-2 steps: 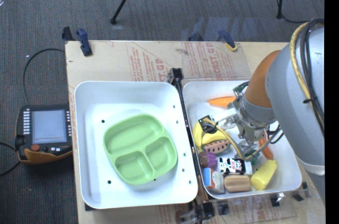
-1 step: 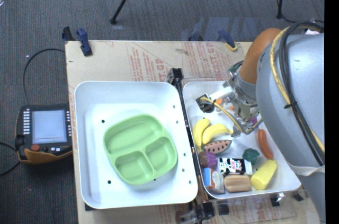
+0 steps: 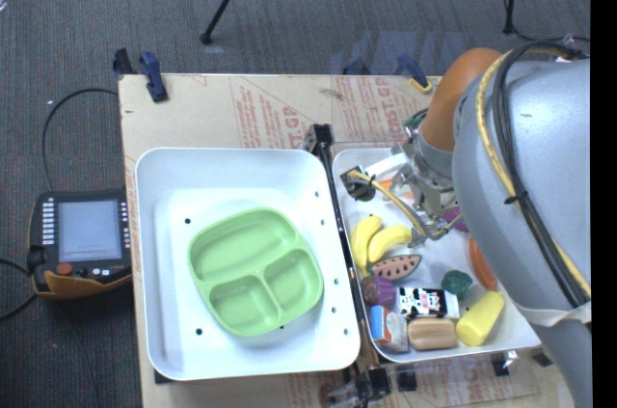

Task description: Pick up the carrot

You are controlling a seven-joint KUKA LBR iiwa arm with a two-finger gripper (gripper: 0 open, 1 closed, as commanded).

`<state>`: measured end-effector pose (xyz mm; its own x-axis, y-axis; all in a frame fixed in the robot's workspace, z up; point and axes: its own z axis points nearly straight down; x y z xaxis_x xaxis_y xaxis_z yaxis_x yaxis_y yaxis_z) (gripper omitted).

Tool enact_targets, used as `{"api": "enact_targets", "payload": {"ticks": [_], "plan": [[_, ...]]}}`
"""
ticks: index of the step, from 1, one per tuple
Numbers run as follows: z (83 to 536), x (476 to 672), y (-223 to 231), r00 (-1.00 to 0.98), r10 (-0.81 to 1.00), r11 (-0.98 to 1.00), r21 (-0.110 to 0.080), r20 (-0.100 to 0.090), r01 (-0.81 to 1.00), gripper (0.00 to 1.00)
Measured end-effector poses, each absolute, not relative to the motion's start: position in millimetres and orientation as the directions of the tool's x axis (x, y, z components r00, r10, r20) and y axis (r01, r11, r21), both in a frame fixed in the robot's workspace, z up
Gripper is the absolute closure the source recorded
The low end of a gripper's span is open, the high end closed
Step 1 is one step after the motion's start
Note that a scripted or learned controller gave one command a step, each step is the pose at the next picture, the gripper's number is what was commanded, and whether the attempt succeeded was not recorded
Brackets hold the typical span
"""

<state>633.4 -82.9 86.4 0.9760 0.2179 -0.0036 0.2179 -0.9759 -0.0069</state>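
An orange, elongated piece that looks like the carrot [image 3: 480, 263] lies at the right side of the right bin [image 3: 382, 155], half hidden under the grey arm. My gripper [image 3: 427, 208] hangs low over the upper middle of that bin, up and to the left of the carrot and just right of the yellow bananas [image 3: 372, 237]. A thin orange sliver [image 3: 392, 191] shows beside the gripper; I cannot make out what it is. Nothing shows between the fingers.
The right bin is crowded: a watermelon slice [image 3: 396, 264], a dark green item [image 3: 458, 282], a cow-patterned carton [image 3: 425, 302], a yellow block [image 3: 480, 317], a tan loaf [image 3: 431, 334] and a can [image 3: 386, 327]. The left bin [image 3: 164, 204] holds a green divided plate [image 3: 255, 272].
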Motion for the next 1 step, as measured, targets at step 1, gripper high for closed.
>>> {"api": "enact_targets", "payload": {"ticks": [1], "plan": [[86.5, 633.3, -83.0, 0.976, 0.22, -0.976, -0.006, -0.005, 0.22, 0.0]]}}
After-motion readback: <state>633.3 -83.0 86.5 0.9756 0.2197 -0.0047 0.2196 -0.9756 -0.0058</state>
